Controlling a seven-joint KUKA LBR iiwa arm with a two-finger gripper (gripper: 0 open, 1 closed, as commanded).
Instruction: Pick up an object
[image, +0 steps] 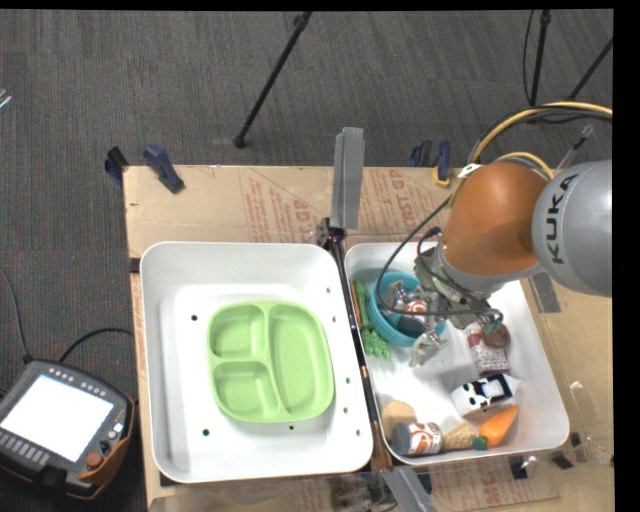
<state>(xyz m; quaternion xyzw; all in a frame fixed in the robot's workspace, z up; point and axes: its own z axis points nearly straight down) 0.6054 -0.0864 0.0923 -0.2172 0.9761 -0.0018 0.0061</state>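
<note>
Objects (470, 405) are lying clustered in the right bin (545, 370): a blue bowl (388, 318), green leafy piece (375, 343), small can (420, 438), orange carrot-like item (500, 425), black-and-white toy (484, 391). Gripper (432, 335) is being held low beside the bowl; whether anything is being gripped cannot be told. A green divided plate (270, 360) is sitting in the left bin (170, 300).

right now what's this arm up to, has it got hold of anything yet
The KUKA arm reaches in from the right, with its gripper low over the right bin, at a teal bowl. Small toys lie nearby, including a can and a carrot. The left bin holds a green divided plate. No grasp is visible.
</note>
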